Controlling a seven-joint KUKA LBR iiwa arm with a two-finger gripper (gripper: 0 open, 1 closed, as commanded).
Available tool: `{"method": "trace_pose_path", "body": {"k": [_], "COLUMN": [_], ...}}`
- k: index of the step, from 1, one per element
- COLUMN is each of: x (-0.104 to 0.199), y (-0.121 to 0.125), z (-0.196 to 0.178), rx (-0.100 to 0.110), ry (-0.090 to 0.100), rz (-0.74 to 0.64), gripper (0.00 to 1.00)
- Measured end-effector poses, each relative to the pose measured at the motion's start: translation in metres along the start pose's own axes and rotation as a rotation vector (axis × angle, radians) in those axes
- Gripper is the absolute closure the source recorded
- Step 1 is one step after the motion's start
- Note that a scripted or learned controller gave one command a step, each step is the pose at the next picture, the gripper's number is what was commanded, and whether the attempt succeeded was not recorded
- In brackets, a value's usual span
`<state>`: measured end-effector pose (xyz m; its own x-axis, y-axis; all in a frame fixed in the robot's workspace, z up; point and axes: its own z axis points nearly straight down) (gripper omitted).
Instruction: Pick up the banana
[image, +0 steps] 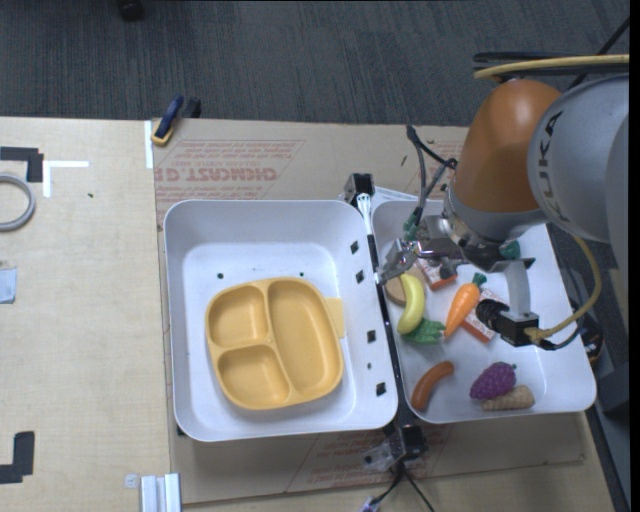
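Small yellow plastic banana lying in right white bin, near left wall, beside orange carrot. Hand just above its far end, state unclear. Grasp not yet made; lift remaining.

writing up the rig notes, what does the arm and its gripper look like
A thick grey arm with dark KUKA lettering and a rounded orange band above the wrist. Thin black and yellowish cables run along it. The gripper is small, metallic and dark.

Left bin: divided plate. Right bin: banana left of carrot; sausage, grapes nearer.
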<state>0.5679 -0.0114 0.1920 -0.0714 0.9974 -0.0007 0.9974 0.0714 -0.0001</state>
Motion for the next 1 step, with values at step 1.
{"method": "trace_pose_path", "body": {"k": [1], "x": [-0.0001], "y": [0.0000], "z": [0.0000], "rx": [0.000], "ry": [0.000], "rz": [0.000], "gripper": [0.00]}}
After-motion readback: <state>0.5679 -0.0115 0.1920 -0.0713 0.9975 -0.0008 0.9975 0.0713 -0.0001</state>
